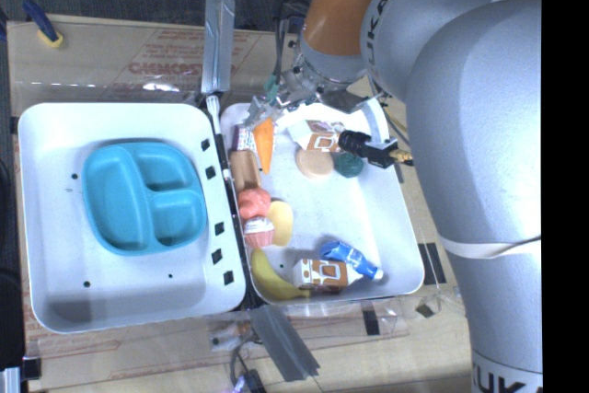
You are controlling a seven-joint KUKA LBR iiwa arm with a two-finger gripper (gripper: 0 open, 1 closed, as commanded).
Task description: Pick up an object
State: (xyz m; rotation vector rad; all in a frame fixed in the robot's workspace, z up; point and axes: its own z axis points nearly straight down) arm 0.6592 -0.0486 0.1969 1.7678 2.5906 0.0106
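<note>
Overhead, you see this:
Hand (276, 97): above right bin's (391, 216) far corner, over carrot (264, 143); grip state, cannot tell.
Left bin (46, 198): blue tray (144, 195).

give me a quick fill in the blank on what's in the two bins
1. The blue divided tray lies in the ____ bin.
2. The banana lies at the right bin's ____ edge.
3. The carrot is coloured ____.
4. The arm's band above the wrist is ____.

Missing words: left; near; orange; orange
</note>
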